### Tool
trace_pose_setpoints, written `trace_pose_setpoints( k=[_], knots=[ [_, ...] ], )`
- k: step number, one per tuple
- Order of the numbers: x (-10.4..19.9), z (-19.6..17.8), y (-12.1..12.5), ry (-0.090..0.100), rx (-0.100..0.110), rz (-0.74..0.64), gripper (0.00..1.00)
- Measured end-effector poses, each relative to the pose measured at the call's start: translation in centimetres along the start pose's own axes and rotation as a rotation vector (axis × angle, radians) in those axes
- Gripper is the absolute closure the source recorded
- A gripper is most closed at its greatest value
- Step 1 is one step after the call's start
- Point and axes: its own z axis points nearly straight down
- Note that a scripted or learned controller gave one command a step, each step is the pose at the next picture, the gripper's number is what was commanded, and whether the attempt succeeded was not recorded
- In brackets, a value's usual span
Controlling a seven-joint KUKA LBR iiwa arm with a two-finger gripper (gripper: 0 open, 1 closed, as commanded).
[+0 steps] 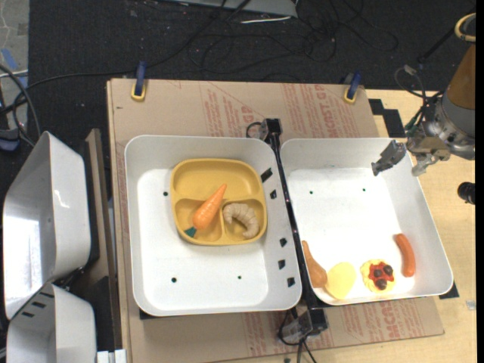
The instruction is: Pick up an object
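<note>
Brown cardboard [227, 112] under bins, red printed lettering, too small to read

Bright, even overhead lighting; moderate sharpness.
The two shallow white plastic bins [344, 165] read near-overexposed, with soft, short shadows along their inner walls. The brown cardboard-covered worktop [219, 104] is evenly lit. The dark floor [76, 21] behind shows little detail. Fine edges appear slightly soft.

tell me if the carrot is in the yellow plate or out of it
In. The carrot lies inside the yellow divided plate, across its compartments, in the left bin.
</note>
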Motion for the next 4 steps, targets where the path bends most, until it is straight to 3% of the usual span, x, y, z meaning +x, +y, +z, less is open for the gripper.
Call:
trace_pose_setpoints(
  k=[1,4],
  knots=[
    [0.1,-0.8,0.3,-0.003,-0.013,-0.003,0.0],
    [0.1,13.5,2.0,-0.002,-0.01,-0.005,0.0]
  ],
)
